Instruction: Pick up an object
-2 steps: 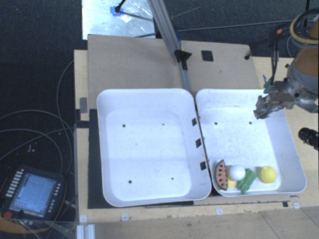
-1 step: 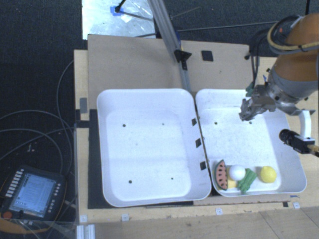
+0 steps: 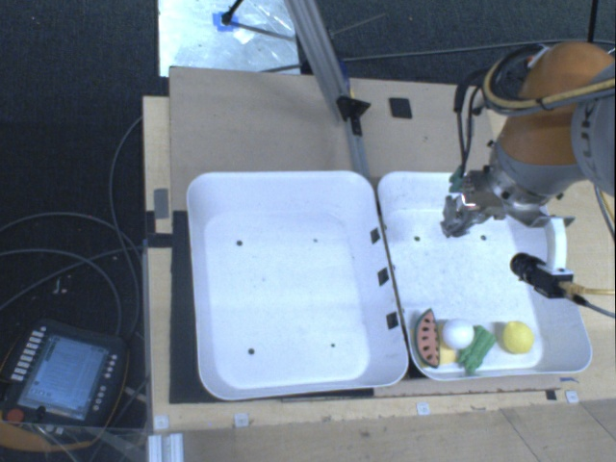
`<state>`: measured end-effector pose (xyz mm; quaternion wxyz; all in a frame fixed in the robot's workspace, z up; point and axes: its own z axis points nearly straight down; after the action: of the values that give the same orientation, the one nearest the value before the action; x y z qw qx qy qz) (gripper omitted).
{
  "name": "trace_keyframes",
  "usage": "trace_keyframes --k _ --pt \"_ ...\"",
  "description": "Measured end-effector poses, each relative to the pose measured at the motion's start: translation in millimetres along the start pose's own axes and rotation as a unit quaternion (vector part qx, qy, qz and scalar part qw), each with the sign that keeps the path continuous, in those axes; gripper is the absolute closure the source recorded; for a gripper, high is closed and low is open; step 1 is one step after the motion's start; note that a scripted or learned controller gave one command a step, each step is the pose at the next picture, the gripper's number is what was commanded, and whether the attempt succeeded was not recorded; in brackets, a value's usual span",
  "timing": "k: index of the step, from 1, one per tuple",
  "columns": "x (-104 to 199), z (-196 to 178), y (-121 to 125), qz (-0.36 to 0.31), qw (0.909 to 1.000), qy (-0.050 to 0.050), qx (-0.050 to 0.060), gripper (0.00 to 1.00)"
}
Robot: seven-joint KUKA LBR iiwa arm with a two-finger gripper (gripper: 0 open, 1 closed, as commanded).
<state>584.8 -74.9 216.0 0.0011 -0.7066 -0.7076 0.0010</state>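
Along the front edge of the right bin [image 3: 462,277] lie a watermelon slice [image 3: 426,338], a white ball [image 3: 457,335], a green leafy piece [image 3: 476,348] and a yellow lemon [image 3: 518,336]. My gripper [image 3: 459,218] hangs over the back part of that bin, well behind these objects and apart from them. Nothing shows between its fingers from this angle.
The left bin [image 3: 289,287] sits beside the right one, with black clips [image 3: 383,275] along the shared wall. A metal pole [image 3: 322,46] slants across the back of the bench. A teach pendant [image 3: 63,373] lies on the floor at the lower left.
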Motion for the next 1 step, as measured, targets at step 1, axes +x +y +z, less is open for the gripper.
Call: trace_keyframes --k 1 --pt "-38.9 72.7 19.8 0.002 1.0000 0.000 0.001 1.00"
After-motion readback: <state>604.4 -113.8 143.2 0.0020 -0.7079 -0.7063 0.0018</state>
